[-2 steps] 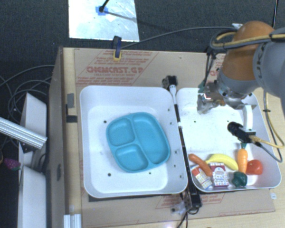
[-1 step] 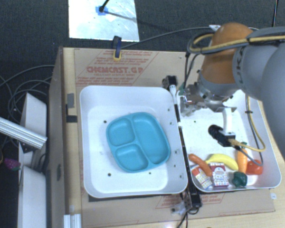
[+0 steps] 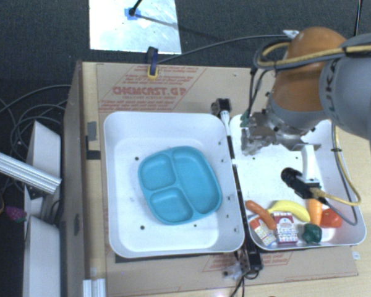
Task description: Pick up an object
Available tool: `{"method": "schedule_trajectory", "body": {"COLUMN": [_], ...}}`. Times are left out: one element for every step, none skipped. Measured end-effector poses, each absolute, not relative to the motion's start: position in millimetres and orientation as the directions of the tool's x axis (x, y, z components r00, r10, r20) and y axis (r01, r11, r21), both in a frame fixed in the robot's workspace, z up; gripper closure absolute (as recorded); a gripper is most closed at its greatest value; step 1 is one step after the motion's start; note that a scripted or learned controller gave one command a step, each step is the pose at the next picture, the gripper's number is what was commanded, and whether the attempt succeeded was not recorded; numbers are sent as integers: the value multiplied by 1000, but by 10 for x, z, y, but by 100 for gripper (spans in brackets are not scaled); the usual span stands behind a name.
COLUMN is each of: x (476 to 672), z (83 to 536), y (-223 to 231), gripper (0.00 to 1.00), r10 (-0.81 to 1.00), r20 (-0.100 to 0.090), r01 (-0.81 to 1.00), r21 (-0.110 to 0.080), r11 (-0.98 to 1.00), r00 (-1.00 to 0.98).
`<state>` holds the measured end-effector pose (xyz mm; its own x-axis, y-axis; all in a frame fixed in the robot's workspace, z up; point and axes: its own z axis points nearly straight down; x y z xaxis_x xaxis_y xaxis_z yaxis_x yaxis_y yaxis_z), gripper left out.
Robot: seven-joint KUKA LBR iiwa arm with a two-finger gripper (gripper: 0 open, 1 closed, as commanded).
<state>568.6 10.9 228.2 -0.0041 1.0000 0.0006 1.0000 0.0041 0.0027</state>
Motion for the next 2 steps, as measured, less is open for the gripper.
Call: {"method": "schedule_trajectory", "body": {"x": [5713, 6038], "z": [2224, 2290], "y": [127, 55], "gripper": [100, 100], "r10": [1000, 1000], "r20": [0, 0], "r01": [1000, 1000], "r21": [1, 2], "r11": [4, 5], "r00": [-4, -5]}}
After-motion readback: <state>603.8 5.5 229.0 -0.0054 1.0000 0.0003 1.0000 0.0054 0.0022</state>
